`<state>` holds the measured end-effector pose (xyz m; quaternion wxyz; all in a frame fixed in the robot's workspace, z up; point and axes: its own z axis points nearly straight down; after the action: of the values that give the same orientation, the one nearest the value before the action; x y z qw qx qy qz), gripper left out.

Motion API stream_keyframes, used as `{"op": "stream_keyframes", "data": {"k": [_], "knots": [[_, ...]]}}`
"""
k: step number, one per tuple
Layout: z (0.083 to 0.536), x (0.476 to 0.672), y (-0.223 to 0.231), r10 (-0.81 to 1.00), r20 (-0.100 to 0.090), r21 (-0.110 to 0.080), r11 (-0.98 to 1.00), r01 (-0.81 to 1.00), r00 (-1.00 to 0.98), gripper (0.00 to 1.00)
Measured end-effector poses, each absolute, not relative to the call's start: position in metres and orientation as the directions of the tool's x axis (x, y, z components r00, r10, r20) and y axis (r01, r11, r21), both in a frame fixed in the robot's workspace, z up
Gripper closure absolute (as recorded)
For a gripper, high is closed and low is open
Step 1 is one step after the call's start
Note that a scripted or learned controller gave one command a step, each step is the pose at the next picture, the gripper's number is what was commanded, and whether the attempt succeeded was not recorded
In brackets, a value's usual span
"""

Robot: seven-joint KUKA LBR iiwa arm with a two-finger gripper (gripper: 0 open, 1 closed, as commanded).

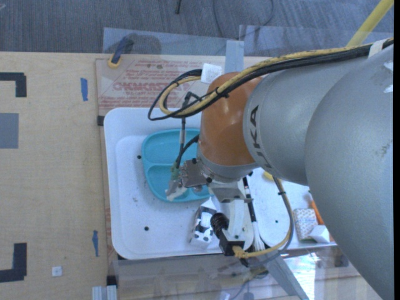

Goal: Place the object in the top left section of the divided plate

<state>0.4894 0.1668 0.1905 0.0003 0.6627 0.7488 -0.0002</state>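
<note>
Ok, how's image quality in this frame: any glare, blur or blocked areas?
Camera view: even lighting, reasonably sharp; mild glare on the arm and some sheen on the white bin; the arm covers much of the blue divided plate, and the tool looks small and hard to read.

arm point(312, 124): cut off at right frame edge | divided plate point(164, 161): right part hidden under arm | right bin point(278, 220): mostly hidden

Arm point(300, 136) over blue divided plate point(164, 158) in white bin point(125, 186).
</note>
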Motion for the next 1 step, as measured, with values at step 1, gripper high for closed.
{"op": "stream_keyframes", "data": {"k": [1], "knots": [[0.246, 0.531, 0.1676, 0.984, -0.001, 0.0, 0.178, 0.984, -0.178, 0.0]]}}
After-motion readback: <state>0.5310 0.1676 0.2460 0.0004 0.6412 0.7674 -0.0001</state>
